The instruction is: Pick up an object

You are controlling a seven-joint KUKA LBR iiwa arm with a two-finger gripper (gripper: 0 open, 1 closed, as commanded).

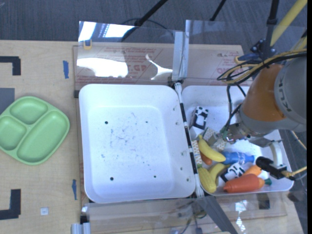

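The gripper (225, 136) hangs low inside the right bin (222, 94), below the orange band (261, 96), though its grip can't be made out from up here. Just beside it, down and to the left, lies a banana (210, 151); a blue object (240, 157), a second banana (208, 177) and a carrot (243, 183) crowd the bin's near end. The left bin (92, 130) sits alongside, with a green divided plate (31, 129) well off to the left on the bench.

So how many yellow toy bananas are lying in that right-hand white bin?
2. One yellow toy banana lies near the bin's middle, by the arm's wrist; the other yellow toy banana lies below it, by the right-hand white bin's front corner. The clutter and arm may hide more.
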